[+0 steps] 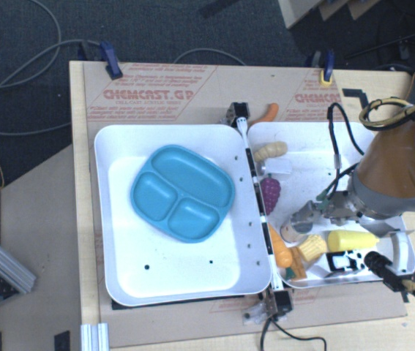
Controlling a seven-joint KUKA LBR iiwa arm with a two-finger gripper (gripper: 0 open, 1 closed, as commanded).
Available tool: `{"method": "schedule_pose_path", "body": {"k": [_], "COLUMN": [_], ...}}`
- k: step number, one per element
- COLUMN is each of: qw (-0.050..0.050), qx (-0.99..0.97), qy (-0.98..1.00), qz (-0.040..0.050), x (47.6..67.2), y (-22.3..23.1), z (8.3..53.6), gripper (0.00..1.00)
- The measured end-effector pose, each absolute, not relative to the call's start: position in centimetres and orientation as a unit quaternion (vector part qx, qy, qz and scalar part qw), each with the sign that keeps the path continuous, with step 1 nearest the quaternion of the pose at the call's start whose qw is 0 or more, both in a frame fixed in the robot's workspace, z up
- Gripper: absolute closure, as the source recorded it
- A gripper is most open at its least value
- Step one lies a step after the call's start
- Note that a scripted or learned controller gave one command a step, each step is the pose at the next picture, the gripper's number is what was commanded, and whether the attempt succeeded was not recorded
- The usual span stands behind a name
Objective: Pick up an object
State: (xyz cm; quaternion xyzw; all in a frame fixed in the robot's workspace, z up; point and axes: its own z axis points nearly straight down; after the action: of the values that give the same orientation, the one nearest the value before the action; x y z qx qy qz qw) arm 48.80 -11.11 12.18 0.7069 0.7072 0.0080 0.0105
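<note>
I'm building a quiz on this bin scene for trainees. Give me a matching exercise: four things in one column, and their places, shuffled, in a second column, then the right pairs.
Things:
1. blue divided plate
2. purple grapes
3. orange carrot
4. yellow block

Places:
A. on the bench beyond the bins' far edge
B. in the left bin
C. in the right bin, against the wall it shares with the left bin
D. in the right bin, near its front edge, below the arm's wrist

Pairs: 1-B, 2-C, 3-A, 4-D

Blue divided plate, left bin
</note>
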Motion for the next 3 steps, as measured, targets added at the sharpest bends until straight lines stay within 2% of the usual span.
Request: {"method": "schedule_pose_path", "body": {"k": [3], "qw": [0.011], "qx": [0.707], "qy": [0.707], "qz": [0.0084], "x": [48.84], "y": [-11.26], "z": [12.04], "gripper": [0.00]}}
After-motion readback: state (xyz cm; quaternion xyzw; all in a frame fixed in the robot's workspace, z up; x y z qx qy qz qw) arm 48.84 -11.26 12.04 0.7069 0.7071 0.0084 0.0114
